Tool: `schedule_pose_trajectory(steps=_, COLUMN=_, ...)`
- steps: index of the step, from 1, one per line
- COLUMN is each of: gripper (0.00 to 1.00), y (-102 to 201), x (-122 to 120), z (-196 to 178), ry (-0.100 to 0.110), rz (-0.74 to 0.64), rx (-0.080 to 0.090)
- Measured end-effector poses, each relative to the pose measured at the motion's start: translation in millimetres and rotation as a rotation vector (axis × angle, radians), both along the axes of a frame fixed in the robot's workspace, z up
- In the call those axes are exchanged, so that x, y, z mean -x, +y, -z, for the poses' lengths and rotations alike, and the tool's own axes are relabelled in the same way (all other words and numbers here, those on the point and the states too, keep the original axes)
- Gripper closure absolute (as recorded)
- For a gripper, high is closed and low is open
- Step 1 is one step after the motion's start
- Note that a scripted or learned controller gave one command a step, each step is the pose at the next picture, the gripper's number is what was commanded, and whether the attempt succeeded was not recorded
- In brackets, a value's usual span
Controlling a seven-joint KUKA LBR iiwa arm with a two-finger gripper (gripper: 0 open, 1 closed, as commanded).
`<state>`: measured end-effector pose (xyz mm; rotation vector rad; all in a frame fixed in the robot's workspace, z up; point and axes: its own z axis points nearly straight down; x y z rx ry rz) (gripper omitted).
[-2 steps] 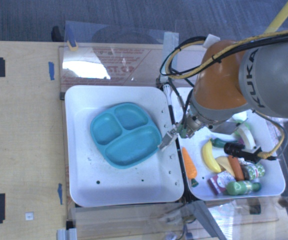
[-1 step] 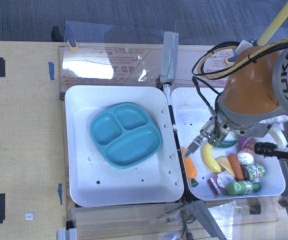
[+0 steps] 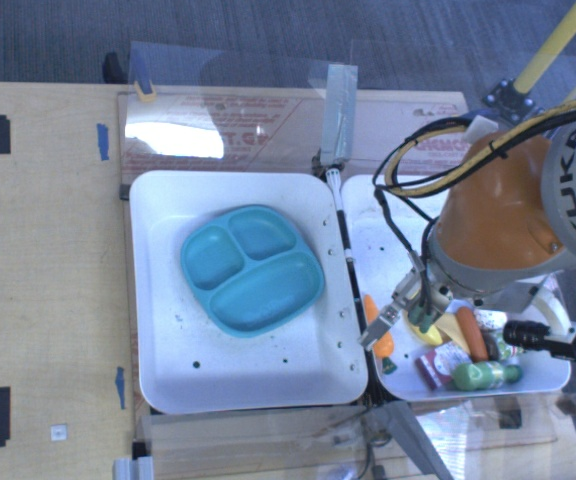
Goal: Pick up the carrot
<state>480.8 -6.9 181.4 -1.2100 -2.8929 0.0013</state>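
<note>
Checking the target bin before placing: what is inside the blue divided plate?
Nothing visible lies in the blue three-compartment plastic plate; all three compartments show bare blue. It sits in the left white bin. What lies underneath the plate is covered.

carrot (image 3: 375, 325): small, orange, in the right bin hard against its left wall, near the front. Lies roughly lengthwise along the wall. Middle is hidden, so only the two orange ends show.

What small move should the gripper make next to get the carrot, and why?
Probably lower a little and shift toward the left wall: the gripper hovers in the right bin, and the carrot lies just beside it, against that wall, not yet between the fingers.
</note>
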Motion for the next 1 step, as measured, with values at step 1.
schedule_pose_trajectory(steps=1, gripper=0.00, y=-112.5, x=-47.2, z=94.6, ry=-0.013, rz=-0.271, rx=0.003)
